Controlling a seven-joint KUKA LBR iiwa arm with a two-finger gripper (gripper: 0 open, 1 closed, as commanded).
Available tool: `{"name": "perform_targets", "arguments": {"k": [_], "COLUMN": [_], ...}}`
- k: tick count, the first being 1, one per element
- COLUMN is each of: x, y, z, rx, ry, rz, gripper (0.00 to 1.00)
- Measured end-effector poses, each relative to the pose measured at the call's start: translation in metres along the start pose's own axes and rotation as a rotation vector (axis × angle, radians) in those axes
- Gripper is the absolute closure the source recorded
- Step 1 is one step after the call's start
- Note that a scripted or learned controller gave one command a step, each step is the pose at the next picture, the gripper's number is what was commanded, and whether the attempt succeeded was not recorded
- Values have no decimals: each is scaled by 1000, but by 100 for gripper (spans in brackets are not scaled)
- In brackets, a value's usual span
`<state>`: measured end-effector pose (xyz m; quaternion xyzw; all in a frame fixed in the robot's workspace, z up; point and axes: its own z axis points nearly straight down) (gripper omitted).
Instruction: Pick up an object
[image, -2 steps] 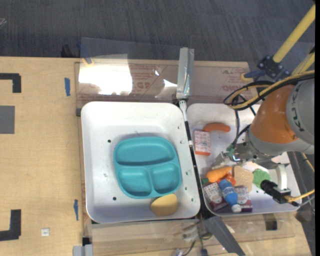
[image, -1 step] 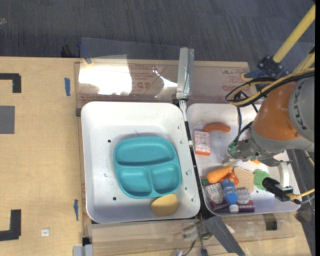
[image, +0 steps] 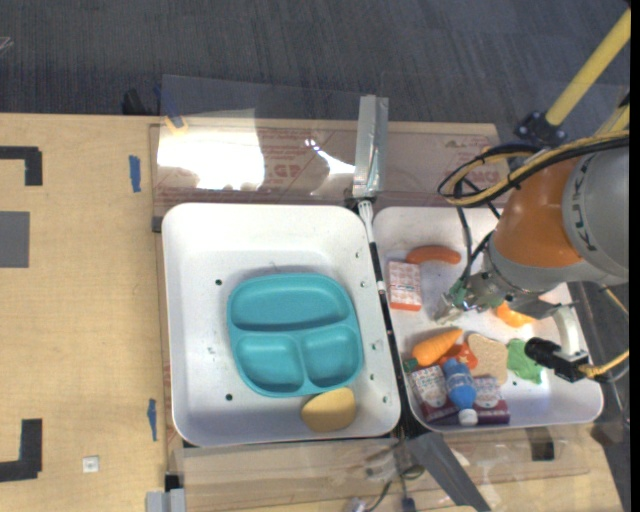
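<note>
Fingers (image: 462, 303), state unclear, just above carrot (image: 437, 347), its long axis slanting up-right, tip lower-left.

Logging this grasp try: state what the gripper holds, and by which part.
Cannot be told. The gripper is low in the right bin, just above the carrot; nothing shows between its fingers.

your arm (image: 590, 215) presents a grey rounded casing with an orange band above the wrist; you will note black and yellow cables looped along its upper side.
</note>
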<state>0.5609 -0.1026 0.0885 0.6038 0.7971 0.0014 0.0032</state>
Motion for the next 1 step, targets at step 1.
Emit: {"name": "perform_targets", "arguments": {"k": [1], "x": [3], "y": [-82], "z": [-1], "rx": [-1], "ry": [-1], "rz": [-126], "gripper": [100]}}
